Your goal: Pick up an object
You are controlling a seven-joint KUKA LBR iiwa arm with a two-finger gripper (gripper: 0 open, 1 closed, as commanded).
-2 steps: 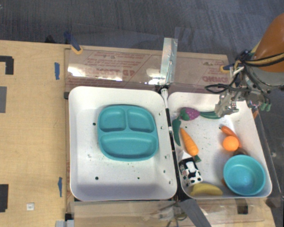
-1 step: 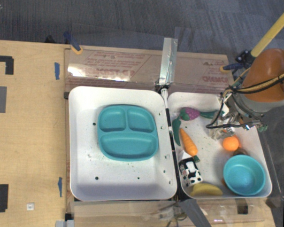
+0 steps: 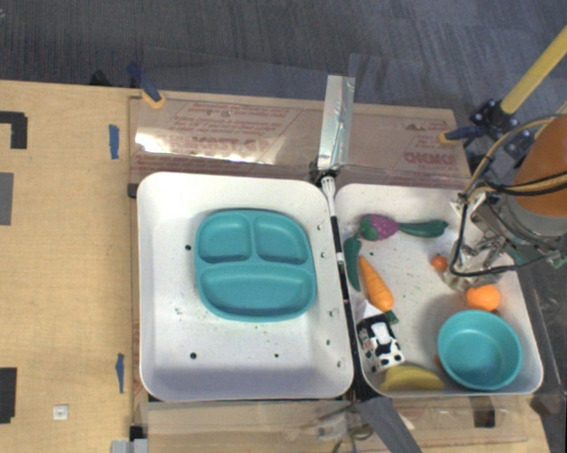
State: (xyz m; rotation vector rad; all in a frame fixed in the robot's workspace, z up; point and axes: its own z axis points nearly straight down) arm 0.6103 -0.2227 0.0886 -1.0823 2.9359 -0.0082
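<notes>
Dark grey carpet lies behind a pale wooden bench [image 3: 48,257], which bears two shallow white bins side by side. Positions below are given relative to the teal bowl [image 3: 480,348], which stands in the near right corner of the right bin [image 3: 413,273].

1. Left bin [image 3: 166,338]: well to the left of the bowl, across the divider. It holds a teal divided plate [image 3: 256,265] with three compartments.
2. Orange ball [image 3: 484,296]: just behind the bowl, close to its rim, resting on the bin floor.
3. Yellow banana [image 3: 410,377]: just left of the bowl, against the near wall.
4. Black-and-white toy [image 3: 382,338] (possibly a cow figure; the detail is too small to confirm): left of the bowl, just behind the banana.
5. Carrot [image 3: 377,283]: further left and behind, lying at a slant, with a dark green piece [image 3: 353,248] near its upper end.
6. Purple piece [image 3: 379,227] and a green pod-shaped piece [image 3: 422,228]: at the back of the bin, well behind the bowl.

Gripper [image 3: 479,258]: it hangs over the right bin's back right area, behind the bowl and just above the orange ball, below the arm's orange band [image 3: 554,162]. A small orange item [image 3: 439,263] sits just to its left. Cables and metal parts obscure the tool, so it cannot be determined how the hand is set or whether it grips anything.
</notes>
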